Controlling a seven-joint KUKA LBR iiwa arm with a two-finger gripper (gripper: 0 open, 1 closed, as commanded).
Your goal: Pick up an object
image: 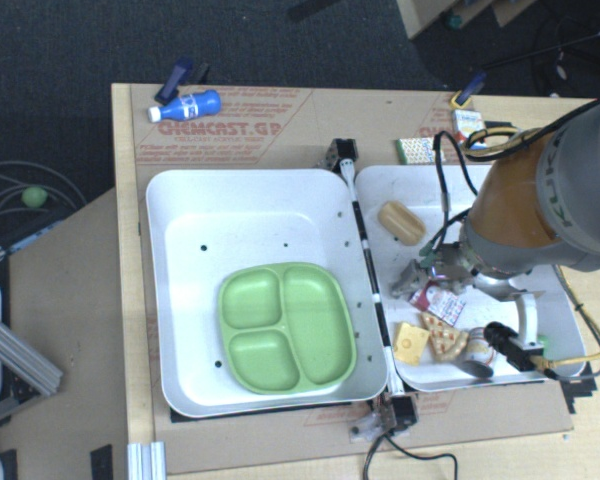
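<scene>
The hand (428, 273) sits low in the right bin (570, 298) beside a red-and-white packet (442, 303); its grip I cannot tell.

The arm (540, 198) hides the tool's fingers and part of the right bin (420, 180)

The left bin (170, 268) has bare floor along its upper part and left side, while a green divided plate (285, 326) fills its lower centre. The right bin (375, 183) is crowded: the arm (540, 203) covers its upper right, a tan roll (402, 221) lies at its upper left, and a cheese wedge (412, 343), a waffle piece (445, 342) and a packet (438, 303) sit close together along its lower left. The bench's top strip is open apart from a blue bottle (185, 106) in the upper left.
</scene>
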